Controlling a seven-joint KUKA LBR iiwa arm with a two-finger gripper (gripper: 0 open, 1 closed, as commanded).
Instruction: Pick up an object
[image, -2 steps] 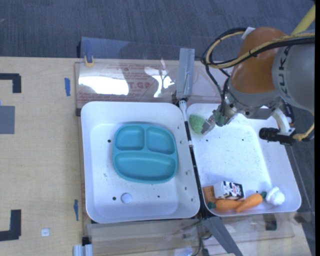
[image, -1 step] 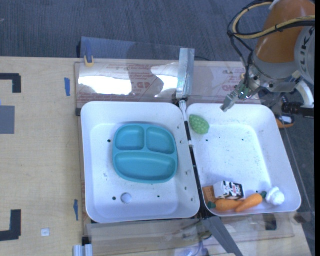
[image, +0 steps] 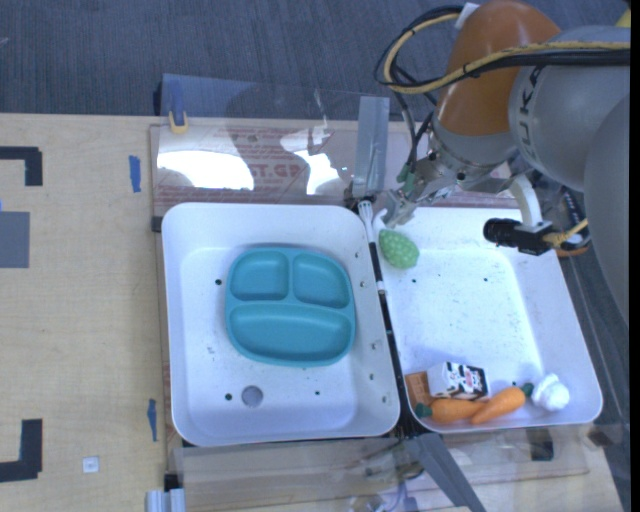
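The claw (image: 400, 205) hovers just above one green ball (image: 399, 249); its grip cannot be told. One teal tray (image: 291, 306) lies to its left, two carrots (image: 478, 406) well below.

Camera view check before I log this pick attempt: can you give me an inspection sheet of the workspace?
Surface: two white bins side by side, left bin and right bin, on a wooden bench.
Job's things: green object at right bin's far left corner; carrot, small carton, white object along its near edge.
Clutter: teal divided tray in left bin.
Grippers: gripper hangs just above the green object.
Cables: yellow and black cables loop over the arm.
Surroundings: blue tape marks on bench.
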